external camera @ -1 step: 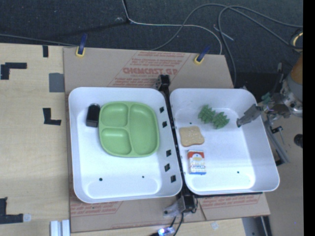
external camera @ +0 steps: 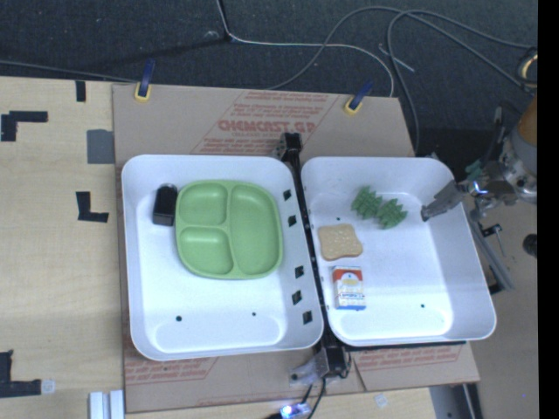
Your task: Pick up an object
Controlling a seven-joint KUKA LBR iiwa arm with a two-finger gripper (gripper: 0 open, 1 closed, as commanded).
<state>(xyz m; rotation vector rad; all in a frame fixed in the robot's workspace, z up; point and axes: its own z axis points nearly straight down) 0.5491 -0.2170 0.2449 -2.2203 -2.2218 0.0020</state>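
The right bin point(external camera: 454, 312) holds a green leafy toy point(external camera: 379, 207) at its back, a tan slice of toast point(external camera: 339, 242) near its left wall, and a small red and white carton point(external camera: 349, 288) in front of the toast. My gripper point(external camera: 439, 204) hangs at the right bin's back right edge, a short way right of the green toy, with nothing visibly between its fingers. In the left bin point(external camera: 148, 312) lie a green divided plate point(external camera: 230, 229) and a small black block point(external camera: 164, 205) at the plate's left.
Both bins rest on a brown cardboard sheet point(external camera: 262, 120) clipped at the back. Cables point(external camera: 367, 24) run over the dark surface behind. A black divider with clips point(external camera: 302, 243) runs between the bins. The right bin's front right floor is bare.
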